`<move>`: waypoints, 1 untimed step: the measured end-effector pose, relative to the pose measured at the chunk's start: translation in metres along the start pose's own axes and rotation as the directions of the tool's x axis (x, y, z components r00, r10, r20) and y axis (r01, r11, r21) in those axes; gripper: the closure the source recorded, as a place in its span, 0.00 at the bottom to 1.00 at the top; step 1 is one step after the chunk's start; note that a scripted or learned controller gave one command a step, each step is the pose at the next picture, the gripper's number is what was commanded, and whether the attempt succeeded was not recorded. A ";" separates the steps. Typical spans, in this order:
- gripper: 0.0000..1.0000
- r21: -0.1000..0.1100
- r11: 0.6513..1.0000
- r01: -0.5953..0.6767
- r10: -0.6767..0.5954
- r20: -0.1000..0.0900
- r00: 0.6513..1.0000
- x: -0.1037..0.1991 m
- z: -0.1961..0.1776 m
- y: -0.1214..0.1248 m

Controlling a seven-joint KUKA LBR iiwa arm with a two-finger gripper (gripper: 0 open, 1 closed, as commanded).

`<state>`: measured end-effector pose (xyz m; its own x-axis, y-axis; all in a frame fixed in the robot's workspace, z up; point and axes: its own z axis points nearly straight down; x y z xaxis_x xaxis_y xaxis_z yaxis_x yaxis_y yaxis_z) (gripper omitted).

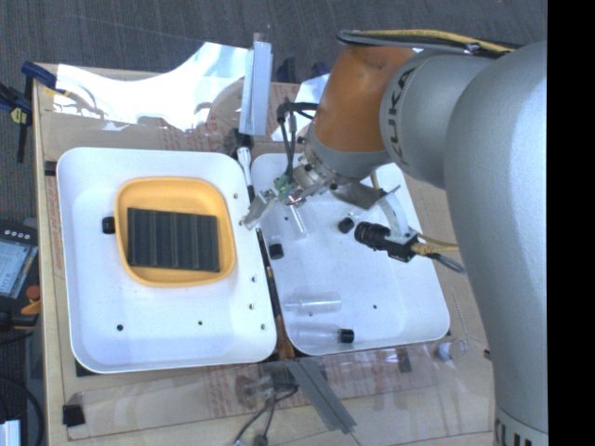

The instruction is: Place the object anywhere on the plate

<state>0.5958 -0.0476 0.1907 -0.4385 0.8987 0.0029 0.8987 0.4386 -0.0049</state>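
A yellow plate (138, 197) lies in the left bin (93, 333), with a dark ribbed rectangle (175, 238) on its middle. A small black piece (108, 225) sits just off the plate's left rim. My gripper (277, 206) hangs low over the top left corner of the right bin (409, 314), close to the divider between the bins. I see nothing clearly between its tips. In the right bin lie a small black piece (346, 336) near the front edge, a clear tube (312, 300) and another black bit (346, 223) beside the gripper.
The big grey arm with its orange band (363, 100) covers the right bin's far right side. A black cable plug (379, 239) juts from the wrist. A grey upright post (257, 86) and crinkled foil (177, 86) stand behind the bins.
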 end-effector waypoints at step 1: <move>0.00 -0.004 1.000 0.012 -0.012 0.002 1.000 0.008 -0.001 0.018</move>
<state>0.6091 -0.0327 0.1917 -0.4493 0.8934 0.0006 0.8934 0.4493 -0.0004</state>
